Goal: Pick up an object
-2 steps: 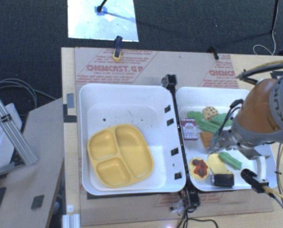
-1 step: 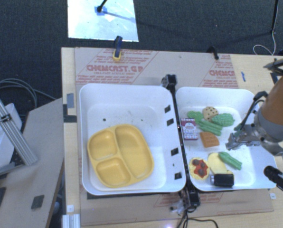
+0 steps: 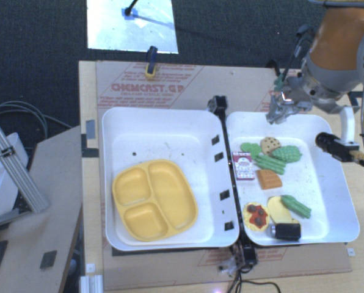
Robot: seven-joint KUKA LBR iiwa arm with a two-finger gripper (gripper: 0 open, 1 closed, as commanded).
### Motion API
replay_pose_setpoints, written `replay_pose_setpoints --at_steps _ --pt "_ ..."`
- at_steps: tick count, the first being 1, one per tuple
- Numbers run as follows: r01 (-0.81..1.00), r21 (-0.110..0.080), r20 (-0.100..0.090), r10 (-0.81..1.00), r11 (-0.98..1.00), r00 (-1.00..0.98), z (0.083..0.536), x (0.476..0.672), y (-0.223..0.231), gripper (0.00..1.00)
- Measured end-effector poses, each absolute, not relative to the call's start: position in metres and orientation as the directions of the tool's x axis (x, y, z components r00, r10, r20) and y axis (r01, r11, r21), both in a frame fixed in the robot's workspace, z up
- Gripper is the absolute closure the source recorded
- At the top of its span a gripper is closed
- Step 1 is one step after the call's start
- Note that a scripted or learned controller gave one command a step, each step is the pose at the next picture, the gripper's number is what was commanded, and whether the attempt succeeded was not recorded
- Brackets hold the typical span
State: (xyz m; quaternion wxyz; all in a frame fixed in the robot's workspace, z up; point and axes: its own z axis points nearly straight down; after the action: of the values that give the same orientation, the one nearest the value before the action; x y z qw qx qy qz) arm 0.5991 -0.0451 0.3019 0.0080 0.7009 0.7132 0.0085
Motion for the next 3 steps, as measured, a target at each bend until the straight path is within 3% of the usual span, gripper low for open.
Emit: replay_pose_setpoints --at_steps 1,2,3 --pt "1.0 0.005 0.004 1.0 0.015 -0.015 0.345 0.54 0.048 1.0" --pt "1.0 0.012 0.006 1.0 0.014 -0.014 0.44 0.527 0.125 1.0" --pt "1.0 -0.015 -0.003 1.0 0.009 -0.009 0.266 0.518 0.175 1.0"
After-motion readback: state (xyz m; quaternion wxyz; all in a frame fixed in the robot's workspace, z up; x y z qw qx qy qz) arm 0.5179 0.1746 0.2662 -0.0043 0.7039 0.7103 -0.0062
